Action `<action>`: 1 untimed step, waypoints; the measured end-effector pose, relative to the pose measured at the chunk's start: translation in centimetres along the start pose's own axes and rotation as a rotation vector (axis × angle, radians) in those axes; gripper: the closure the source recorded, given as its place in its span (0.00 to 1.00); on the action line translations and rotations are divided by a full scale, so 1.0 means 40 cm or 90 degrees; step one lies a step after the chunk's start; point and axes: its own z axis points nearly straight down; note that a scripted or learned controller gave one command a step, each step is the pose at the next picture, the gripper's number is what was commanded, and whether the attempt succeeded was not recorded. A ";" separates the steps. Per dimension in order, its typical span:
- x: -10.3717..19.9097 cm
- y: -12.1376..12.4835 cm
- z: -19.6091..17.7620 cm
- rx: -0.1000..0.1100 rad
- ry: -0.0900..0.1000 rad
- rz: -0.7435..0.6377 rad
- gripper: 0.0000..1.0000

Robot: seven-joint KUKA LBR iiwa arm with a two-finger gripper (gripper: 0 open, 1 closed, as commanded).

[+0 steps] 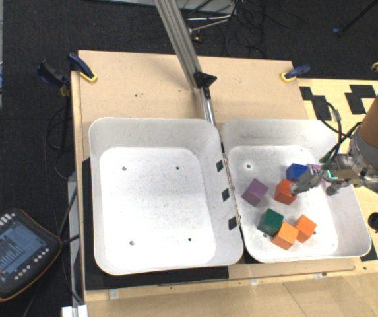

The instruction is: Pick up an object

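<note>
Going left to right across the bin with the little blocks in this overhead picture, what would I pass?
Purple block → green block → red block → blue block → gripper. The two orange blocks overlap the others in order, so they are left out.

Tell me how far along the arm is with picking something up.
Done: the gripper has reached into the right bin, right by the red block and blue block. In hand: nothing visibly. Left: grasping and lifting a block; all blocks sit on the bin floor.
</note>
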 end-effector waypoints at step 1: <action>0.000 0.002 -0.005 -0.003 -0.001 0.001 0.00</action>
